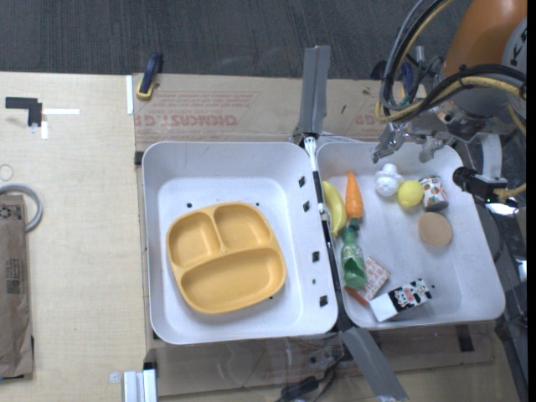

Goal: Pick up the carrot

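Metal gripper (408, 143) of the grey arm hung over the far edge of the right-hand shallow white bin (477, 300), its two thin fingers spread narrowly apart with nothing between them. Black and yellow cables looped above it beside the arm's orange band (490, 15).

One small orange tapered carrot (353, 194) lay in that bin near its left wall, towards the far left corner, tip pointing away to the far edge, well apart from the gripper. Just left of it, against the wall, lay one yellow banana (334, 207). One small green bottle (351, 260) lay nearer along the same wall, partly on a flat printed packet (374, 272). Near the far edge sat one white knobbly object (387, 181), one yellow lemon-like ball (409, 193) and one small printed can (432, 192), in a row. One tan egg-shaped object (435, 229) lay towards the right wall, and one black-and-white patterned carton (400, 299) near the front edge.

The left-hand shallow white bin (159, 249) carried one yellow plastic divided plate (226, 258) with three compartments.

Both bins sat on a bench covered by a brown printed cardboard sheet (218, 107) and a pale wooden board (67, 224). A blue-and-yellow clip (150, 75) lay at the cardboard's far left corner. Dark grey carpet (167, 15) stretched beyond.
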You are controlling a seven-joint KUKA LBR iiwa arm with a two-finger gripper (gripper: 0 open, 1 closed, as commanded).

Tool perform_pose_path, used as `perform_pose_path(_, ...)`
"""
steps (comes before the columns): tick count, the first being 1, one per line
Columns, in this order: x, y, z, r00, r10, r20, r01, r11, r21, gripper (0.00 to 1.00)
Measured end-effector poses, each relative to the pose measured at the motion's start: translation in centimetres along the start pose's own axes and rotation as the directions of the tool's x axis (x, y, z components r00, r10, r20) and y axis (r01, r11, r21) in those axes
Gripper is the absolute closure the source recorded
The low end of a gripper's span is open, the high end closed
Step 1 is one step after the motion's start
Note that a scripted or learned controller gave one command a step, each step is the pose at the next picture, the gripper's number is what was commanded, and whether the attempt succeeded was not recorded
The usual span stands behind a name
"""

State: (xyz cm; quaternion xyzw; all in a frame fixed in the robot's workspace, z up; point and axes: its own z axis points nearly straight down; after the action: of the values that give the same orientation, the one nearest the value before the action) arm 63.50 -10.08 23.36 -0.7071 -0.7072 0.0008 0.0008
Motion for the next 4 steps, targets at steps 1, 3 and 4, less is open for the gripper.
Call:
perform_pose_path(1,-1.6,-3.7,-6.3,0.986,-0.169,0.003,0.169,0.986,-0.002,0.00)
perform_pose_path(3,-5.7,-4.2,8.2,0.652,-0.758,0.005,0.758,0.652,-0.003,0.00)
perform_pose_path(4,-1.2,0.1,8.4,0.413,-0.911,0.007,0.911,0.413,-0.002,0.00)
